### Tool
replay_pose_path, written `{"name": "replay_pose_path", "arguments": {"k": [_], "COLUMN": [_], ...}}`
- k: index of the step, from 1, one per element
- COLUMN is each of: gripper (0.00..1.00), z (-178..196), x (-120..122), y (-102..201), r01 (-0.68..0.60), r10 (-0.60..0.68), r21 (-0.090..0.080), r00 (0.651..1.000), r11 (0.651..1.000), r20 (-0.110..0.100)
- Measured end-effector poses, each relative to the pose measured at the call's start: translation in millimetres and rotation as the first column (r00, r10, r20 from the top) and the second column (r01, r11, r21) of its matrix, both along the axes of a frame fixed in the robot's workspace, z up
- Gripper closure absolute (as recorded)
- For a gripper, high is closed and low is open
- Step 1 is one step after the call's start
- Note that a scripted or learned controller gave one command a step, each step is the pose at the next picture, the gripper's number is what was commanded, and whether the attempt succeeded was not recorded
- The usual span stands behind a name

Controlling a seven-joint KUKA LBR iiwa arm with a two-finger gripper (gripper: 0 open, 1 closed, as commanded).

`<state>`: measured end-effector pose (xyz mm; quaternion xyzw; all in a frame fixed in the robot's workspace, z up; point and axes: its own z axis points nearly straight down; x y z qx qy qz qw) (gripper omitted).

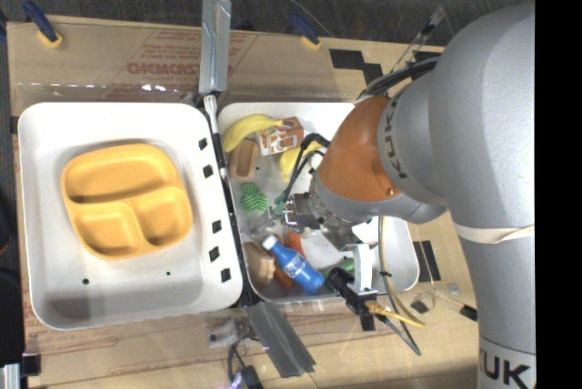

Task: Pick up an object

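The right bin [405, 267] holds a jumble of small things. A yellow banana [247, 129] lies at its far left, beside a brown and white carton [279, 138] and a tan bread-like piece [243, 160]. A green ridged toy [254, 198] sits mid-left. A blue bottle [296, 266] lies near the front, next to an orange piece [295, 244] and a brown lump [262, 264]. My gripper [300, 213] is low over the bin's middle, just right of the green toy and above the blue bottle. The wrist and arm hide its fingers.
The left bin [55, 287] holds a yellow divided tray [127, 198]. A grey metal bar [215, 42] rises behind the wall between the bins. My large grey arm [482, 151] covers the right bin's right half.
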<state>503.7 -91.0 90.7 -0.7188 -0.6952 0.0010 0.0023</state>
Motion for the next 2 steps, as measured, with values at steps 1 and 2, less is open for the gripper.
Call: {"name": "replay_pose_path", "arguments": {"k": [1, 2], "gripper": [1.0, 1.0], "z": [9.7, 0.1], "x": [0.6, 9.5], "y": [-0.5, -15.6], "r01": [-0.002, 0.353], "r10": [0.002, -0.353], "r21": [0.0, -0.002], "r00": [1.0, 0.936], "r11": [1.0, 0.936], "r20": [0.0, 0.001]}}
